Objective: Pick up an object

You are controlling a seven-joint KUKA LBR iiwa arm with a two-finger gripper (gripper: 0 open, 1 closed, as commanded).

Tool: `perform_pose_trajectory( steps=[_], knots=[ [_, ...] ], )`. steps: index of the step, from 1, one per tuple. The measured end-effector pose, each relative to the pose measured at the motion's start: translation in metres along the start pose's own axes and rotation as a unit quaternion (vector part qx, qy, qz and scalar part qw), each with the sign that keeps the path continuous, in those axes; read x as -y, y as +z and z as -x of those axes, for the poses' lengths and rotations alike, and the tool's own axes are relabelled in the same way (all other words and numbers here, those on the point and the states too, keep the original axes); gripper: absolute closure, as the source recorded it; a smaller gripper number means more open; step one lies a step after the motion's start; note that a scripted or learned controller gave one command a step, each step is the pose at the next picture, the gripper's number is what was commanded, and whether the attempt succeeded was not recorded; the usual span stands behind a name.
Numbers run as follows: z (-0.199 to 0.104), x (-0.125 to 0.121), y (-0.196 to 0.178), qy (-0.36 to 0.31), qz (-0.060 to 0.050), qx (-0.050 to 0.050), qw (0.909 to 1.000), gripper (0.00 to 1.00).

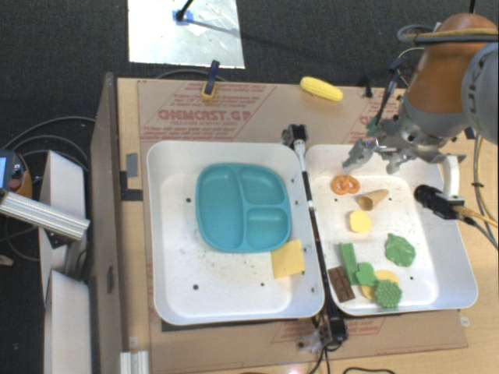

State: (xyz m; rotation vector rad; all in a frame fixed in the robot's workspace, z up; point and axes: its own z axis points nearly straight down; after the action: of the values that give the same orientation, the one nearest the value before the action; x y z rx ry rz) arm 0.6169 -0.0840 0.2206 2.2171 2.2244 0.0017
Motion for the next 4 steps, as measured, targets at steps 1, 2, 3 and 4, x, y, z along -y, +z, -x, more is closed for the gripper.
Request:
perform_pose_trajectory(
  steps=[1, 2, 3, 4],
  knots=[
    [0.030, 0.033, 0.079, 0.002, -0.002, 0.000, 1.0000, 0.00],
    [0.008, 0.053, 0.135, 0.001, -0.002, -0.001, 1.0000, 0.00],
    [0.008, -0.001, 0.135, -0.001, 0.003, 0.000, 1.0000, 0.00],
    [0.011, 0.023, 0.136, 0.001, -0.001, 0.000, 1.0000, 0.00]
  ],
)
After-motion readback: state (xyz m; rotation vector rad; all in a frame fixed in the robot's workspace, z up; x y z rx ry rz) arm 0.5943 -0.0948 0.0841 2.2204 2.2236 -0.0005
